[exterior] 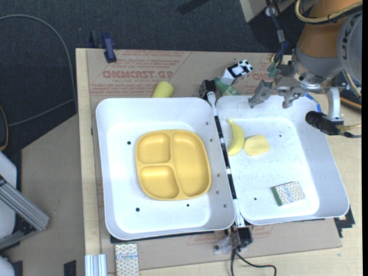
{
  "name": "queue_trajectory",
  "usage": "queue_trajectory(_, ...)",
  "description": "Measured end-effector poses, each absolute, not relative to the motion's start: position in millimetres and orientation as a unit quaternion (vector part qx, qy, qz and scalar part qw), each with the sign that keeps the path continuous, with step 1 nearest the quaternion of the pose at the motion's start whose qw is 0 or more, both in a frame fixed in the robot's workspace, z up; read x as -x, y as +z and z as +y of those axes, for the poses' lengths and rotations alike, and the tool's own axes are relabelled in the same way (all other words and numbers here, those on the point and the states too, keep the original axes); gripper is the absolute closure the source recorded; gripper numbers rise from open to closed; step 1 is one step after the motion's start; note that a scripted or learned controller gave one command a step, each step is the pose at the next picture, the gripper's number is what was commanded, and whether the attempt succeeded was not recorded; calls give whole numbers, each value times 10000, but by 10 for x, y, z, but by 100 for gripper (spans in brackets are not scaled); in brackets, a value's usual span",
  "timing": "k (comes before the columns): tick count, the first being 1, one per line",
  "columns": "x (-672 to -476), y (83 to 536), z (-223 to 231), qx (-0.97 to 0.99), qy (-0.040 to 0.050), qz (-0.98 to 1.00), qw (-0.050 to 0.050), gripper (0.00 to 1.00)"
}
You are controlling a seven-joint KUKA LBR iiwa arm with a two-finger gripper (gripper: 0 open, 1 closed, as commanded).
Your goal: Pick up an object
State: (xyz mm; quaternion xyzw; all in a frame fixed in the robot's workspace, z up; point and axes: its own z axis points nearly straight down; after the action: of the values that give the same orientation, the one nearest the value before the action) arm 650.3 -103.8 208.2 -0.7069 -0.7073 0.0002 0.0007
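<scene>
Looked over the bench (86, 154) first: flat cardboard top, printed red, matte. Then spotted the grey arm (328, 33) with its orange band, hanging over the far rim of the right bin (322, 177). Found the jaws spread apart above that rim, grasping nothing.

Noted both bins as shallow, glossy white plastic with rounded corners. Could easily have clipped that far wall on a straight drop, judging by the position right over the rim.

Saw a yellow divided plate (172, 164) sitting in the left bin (115, 131), smooth, three compartments, well apart from the jaws. Probably too wide and flat for a clean pinch.

Picked out the likely targets in the right bin: a curved banana (236, 138) touching a rounded yellow lump (256, 146), both smooth and slippery-looking. Might have nudged one while closing on the other, or squirted the lump out sideways.

Last, noticed a small speckled green-edged block (289, 193) near the front, boxy and low. Could have slid along the slick floor instead of lifting.
</scene>
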Motion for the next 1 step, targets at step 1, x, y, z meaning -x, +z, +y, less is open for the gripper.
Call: queue_trajectory(1,-6320,845,-1003,7072,1,-7070,1,0)
